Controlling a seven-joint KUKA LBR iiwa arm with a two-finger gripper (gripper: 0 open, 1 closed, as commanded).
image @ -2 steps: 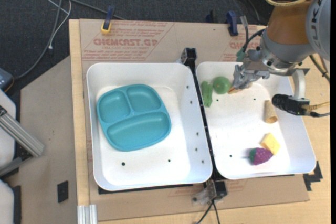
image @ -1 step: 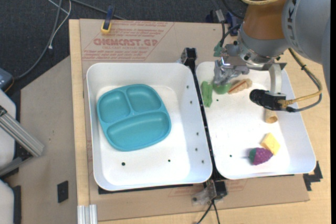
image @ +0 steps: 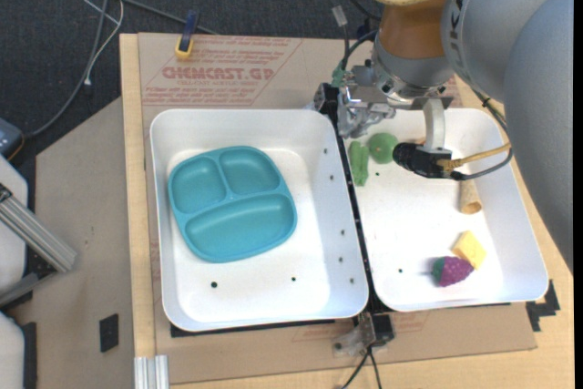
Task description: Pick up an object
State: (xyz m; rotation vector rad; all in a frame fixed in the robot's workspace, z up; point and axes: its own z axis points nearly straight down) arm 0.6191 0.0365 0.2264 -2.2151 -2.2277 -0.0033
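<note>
Green object [image: 381, 148] lies just beside the claw [image: 363, 117] — its grip cannot be told.

In the right bin [image: 410, 232] the middle and near-left floor lie open. Green pieces [image: 383, 148] crowd its far-left corner, beside the wall shared with the left bin [image: 273, 287] and close by the pincer [image: 363, 118]. A tan cylinder [image: 469, 199], a yellow block [image: 470, 248] and a purple cluster [image: 452, 271] stand along its right side. A teal plate [image: 232, 200] covers most of the left bin.
</note>
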